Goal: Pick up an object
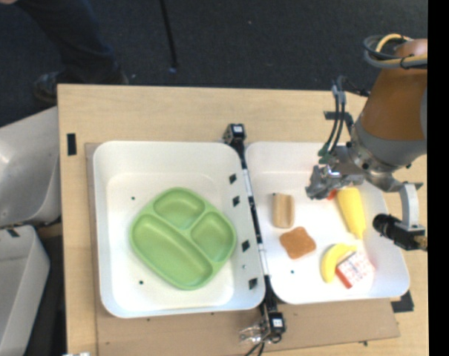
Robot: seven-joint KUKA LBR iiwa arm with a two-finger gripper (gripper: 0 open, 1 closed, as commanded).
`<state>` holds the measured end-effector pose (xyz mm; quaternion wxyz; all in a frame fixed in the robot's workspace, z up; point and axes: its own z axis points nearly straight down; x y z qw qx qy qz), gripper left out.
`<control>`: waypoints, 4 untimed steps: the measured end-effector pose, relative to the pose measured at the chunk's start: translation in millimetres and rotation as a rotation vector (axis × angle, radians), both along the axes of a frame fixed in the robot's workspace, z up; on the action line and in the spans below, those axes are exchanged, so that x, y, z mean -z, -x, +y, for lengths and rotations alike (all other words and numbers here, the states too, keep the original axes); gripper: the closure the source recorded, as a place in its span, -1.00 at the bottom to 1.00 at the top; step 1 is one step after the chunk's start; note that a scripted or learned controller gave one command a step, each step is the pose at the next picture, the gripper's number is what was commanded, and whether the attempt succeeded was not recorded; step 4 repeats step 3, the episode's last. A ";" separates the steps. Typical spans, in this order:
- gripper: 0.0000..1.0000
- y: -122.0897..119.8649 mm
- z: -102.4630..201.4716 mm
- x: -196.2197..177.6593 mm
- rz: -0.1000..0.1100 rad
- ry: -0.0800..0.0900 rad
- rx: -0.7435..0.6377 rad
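Note:
The right bin (283,158) holds several toy foods. A tan bread roll (283,210) lies near its left side, with an orange-brown toast piece (297,242) just below it. A yellow corn-like piece (351,210) lies to the right, and a yellow banana (331,260) sits next to a red and white carton (355,270) at the front. My gripper (322,183) hangs over the bin's upper middle, just left of the yellow piece and up-right of the roll. Nothing is visibly held.
The left bin (109,169) holds a green divided plate (182,236). A black clamp bar (248,213) runs along the seam between the bins. The arm's orange band (391,102) and grey wrist overhang the right bin's back right corner.

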<state>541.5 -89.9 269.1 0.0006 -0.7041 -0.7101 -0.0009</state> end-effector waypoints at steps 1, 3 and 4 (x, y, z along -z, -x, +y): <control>1.00 -1.0 48.5 15.6 0.000 0.002 0.002; 1.00 7.9 145.2 10.7 0.000 0.001 0.001; 1.00 7.9 145.2 10.7 0.000 0.001 0.001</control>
